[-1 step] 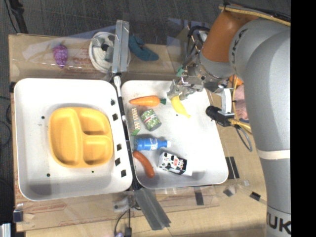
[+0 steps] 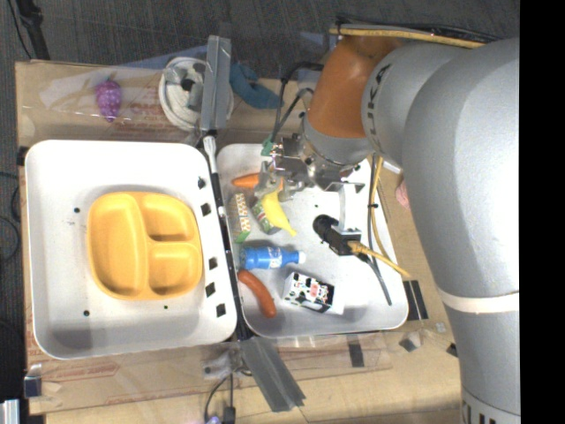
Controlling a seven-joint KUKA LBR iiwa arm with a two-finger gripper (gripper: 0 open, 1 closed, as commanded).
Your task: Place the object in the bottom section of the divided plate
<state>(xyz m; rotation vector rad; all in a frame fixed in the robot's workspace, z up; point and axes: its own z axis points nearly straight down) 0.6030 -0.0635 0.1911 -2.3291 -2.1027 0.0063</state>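
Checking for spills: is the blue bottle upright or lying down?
Lying down. The bottle rests on its side on the right bin's floor, white cap pointing right.

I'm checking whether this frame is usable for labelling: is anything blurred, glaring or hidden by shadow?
Camera view: the arm looms large and soft, hiding the right bin's far corner; the yellow plate shows mild glare but clear dividers; the left bin's near edge lies in soft shadow; small items like the banana stay readable.

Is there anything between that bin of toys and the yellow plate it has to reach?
Only the bins' raised rims with black clips, between the right bin and the yellow plate. The plate's sections look bare.
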